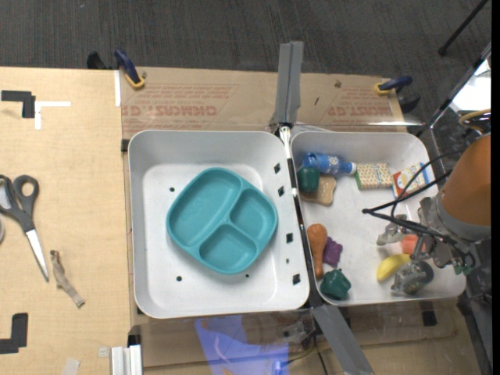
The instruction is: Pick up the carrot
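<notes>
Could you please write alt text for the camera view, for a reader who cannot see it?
The robot gripper hangs over the right bin's near right corner, apart from the orange carrot lying by that bin's left wall among small toy foods. The left bin holds a teal divided plate.

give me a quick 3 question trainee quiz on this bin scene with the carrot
1. True or false: the carrot lies in the bin that holds the teal divided plate.
2. Multiple choice: which item lies right beside the carrot? A) purple toy B) scissors C) blue bottle
3. Short answer: where is the gripper relative to the carrot?

Key
1. False. The carrot is in the right bin, by its left wall; the plate is in the left bin.
2. A
3. It is at the right bin's near right corner, beside the yellow toy, well to the carrot's right and apart from it.
</notes>
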`<state>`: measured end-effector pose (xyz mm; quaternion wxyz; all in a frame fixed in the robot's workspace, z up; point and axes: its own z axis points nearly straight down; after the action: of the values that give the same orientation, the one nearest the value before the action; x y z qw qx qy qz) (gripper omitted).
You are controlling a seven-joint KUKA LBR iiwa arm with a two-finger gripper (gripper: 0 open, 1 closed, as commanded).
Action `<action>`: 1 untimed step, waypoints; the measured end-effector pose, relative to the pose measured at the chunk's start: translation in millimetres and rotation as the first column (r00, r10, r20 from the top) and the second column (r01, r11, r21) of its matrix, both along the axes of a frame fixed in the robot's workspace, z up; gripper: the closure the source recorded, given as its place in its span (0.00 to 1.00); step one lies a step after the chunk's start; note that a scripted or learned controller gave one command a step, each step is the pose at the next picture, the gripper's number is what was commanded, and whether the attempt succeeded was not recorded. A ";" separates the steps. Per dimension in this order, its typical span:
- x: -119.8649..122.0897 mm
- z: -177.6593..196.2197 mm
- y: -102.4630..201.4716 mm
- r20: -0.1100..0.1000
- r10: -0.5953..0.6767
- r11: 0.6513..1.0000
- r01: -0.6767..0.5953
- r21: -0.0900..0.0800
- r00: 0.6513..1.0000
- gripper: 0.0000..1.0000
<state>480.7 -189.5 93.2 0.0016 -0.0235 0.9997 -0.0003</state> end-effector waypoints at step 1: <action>2.7 9.9 1.3 0.005 0.005 1.000 -0.005 -0.001 1.000 1.00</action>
<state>483.4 -188.2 103.1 0.0042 -0.0260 0.9997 -0.0008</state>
